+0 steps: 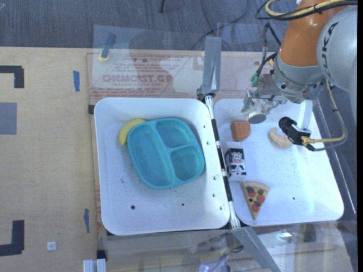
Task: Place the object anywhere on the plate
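Left bin (108, 208): a blue plate (165, 152) with three compartments is seated here, tilted slightly; a banana (127, 129) is tucked against and partly under its upper-left rim.

Right bin (317, 197): an orange block (240, 130) near the divider, a black-and-white carton (235, 161) below it, a pizza slice (255, 198) nearer the front, and a tan piece (279, 138) toward the right are held here, all apart from one another.

End effector (256, 111): it is seen at the bin's upper edge, just above and right of the orange block; nothing is seen between its fingers, and whether they are spread or closed cannot be told.

Object of the task: which item is meant is not settled by the pictures; the orange block is judged likeliest, being nearest.

Risks, as judged:
- The block may be nudged toward the divider rather than gripped, since it is offset from the end effector.
- The carton, close below, may be struck on descent.
- In transfer, the raised divider (218, 146) may be clipped.
- On release, the item may be dropped on the banana or plate rim and rolled off.
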You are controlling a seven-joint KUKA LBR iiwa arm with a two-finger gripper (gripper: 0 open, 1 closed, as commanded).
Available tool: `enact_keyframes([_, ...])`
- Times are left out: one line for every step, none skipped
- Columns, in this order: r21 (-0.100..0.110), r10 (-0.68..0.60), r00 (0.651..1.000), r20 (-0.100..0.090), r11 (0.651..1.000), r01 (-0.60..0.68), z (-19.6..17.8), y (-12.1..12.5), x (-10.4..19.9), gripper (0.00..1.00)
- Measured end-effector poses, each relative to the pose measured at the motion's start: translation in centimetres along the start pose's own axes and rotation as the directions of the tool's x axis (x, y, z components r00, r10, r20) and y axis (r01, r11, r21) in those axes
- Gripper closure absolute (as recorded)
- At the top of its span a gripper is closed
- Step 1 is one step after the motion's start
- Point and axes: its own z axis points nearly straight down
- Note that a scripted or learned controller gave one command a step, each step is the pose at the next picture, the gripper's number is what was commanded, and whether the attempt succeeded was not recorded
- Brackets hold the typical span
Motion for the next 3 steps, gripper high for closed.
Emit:
enact_keyframes([0.003, 0.067, 0.998, -0.001, 0.998, -0.067, 2.4, 0.3, 9.6, 1.00])
enact_keyframes([-0.003, 0.013, 1.000, 0.000, 1.000, -0.013, 0.2, 0.7, 17.3, 1.00])
enact_keyframes([-0.003, 0.013, 1.000, 0.000, 1.000, -0.013, 0.2, 0.7, 17.3, 0.00])
